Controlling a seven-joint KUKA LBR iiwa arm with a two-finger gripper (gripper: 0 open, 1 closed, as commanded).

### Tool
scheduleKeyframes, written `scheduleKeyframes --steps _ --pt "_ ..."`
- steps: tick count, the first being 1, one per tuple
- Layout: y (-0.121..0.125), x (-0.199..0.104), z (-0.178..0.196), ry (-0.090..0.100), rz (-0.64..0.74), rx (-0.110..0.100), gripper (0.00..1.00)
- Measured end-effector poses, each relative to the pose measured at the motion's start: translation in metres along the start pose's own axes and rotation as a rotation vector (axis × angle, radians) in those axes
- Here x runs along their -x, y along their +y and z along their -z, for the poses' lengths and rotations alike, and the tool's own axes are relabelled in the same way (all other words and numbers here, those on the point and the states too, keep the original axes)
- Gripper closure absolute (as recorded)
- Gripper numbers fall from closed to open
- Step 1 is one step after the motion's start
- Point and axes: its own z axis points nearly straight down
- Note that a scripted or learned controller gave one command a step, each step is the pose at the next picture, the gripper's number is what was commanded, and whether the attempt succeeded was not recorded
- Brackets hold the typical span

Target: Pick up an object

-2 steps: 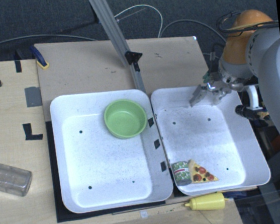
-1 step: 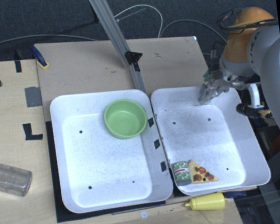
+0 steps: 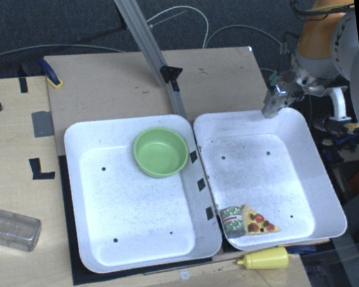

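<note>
Nothing is picked up yet. My gripper (image 3: pixel 272 105) sits at the upper right of the frame, just over the far rim of the right bin (image 3: pixel 299 164), with nothing in it; how wide I stand I cannot tell. The likely targets — a pizza-slice toy (image 3: pixel 259 221) and a small green packet (image 3: pixel 232 221) — lie at the lower left of that bin, close against its near wall and the divider, which may crowd me. A green bowl (image 3: pixel 161 151) rests at the top of the left bin (image 3: pixel 108 200). The right bin's middle is open for my descent.
</note>
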Motion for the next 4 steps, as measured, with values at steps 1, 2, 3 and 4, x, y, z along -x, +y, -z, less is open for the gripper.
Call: scheduleKeyframes --steps 1,2,3,4 --pt "0.001 0.0 0.041 0.0 0.0 -0.002 1.0" --pt "-0.018 -0.053 0.037 0.003 0.003 -0.007 1.0" --pt "-0.023 -0.104 0.033 0.004 0.004 -0.009 1.0" --pt "-0.033 -0.162 0.029 0.004 0.005 -0.009 1.0"
